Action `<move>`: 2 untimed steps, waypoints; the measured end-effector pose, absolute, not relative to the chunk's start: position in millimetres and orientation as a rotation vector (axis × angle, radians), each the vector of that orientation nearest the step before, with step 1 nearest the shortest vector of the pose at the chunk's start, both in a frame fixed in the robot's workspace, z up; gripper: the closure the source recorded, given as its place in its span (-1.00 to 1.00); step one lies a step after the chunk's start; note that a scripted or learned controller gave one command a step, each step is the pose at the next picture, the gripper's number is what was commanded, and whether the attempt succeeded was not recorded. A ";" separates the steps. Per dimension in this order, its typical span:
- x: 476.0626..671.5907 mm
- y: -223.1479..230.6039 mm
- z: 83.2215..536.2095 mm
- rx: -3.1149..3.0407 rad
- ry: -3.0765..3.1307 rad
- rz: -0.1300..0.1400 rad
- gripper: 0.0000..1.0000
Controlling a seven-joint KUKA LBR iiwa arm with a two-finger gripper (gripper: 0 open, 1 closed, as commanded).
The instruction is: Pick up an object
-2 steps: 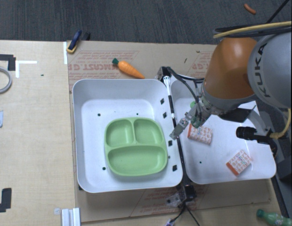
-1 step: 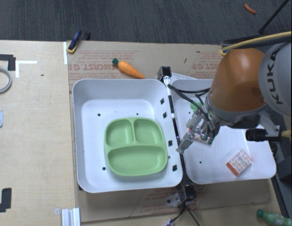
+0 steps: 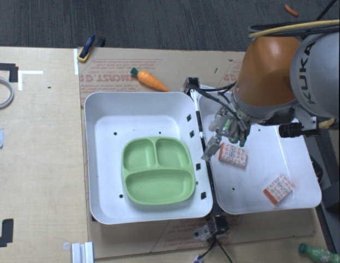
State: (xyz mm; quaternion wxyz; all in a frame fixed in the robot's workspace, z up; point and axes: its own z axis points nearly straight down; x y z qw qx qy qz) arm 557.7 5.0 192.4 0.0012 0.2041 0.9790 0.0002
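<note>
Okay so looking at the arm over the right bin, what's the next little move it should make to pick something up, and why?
Probably a short drop straight down. The gripper hovers over the right bin, just above the near edge of a small red and white packet, with nothing seen between its fingers. A second packet lies farther off, so the closer one looks like the easier target.

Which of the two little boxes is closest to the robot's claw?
The upper-left box, right beside the gripper. The other box lies apart, near the bin's lower right corner.
</note>
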 end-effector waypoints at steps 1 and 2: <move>511.4 -21.3 192.7 0.349 3.119 0.001 -1.00; 542.6 -35.0 192.8 -0.329 3.120 0.000 -1.00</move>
